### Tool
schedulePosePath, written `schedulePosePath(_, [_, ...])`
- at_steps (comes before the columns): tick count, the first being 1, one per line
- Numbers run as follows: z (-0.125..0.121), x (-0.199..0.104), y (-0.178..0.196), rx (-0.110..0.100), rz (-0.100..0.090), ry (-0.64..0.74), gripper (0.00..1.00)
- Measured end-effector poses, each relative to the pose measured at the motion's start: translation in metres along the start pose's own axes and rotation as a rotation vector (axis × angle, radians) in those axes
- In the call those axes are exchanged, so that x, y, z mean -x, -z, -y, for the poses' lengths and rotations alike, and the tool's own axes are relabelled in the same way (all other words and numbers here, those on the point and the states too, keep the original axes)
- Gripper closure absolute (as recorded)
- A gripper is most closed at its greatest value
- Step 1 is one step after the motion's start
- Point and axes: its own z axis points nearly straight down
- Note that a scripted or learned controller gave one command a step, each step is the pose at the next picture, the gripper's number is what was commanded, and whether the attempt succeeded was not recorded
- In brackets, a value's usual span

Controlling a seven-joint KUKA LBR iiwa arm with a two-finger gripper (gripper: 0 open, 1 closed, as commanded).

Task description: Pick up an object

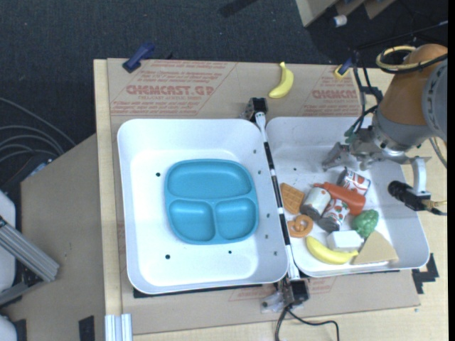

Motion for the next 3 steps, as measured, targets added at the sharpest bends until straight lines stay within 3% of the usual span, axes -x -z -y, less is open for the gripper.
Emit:
schedulePosePath(1, [-0.047,-0.005,-0.010,0.002,0.001,0.003,0.00])
schedulePosePath(2, [0.027,-0.001,-0.010,-0.002,0.000,0.000,0.00])
schedulePosePath(3, [0.027,-0.001,0.000,0.001,0.000,0.000,1.00])
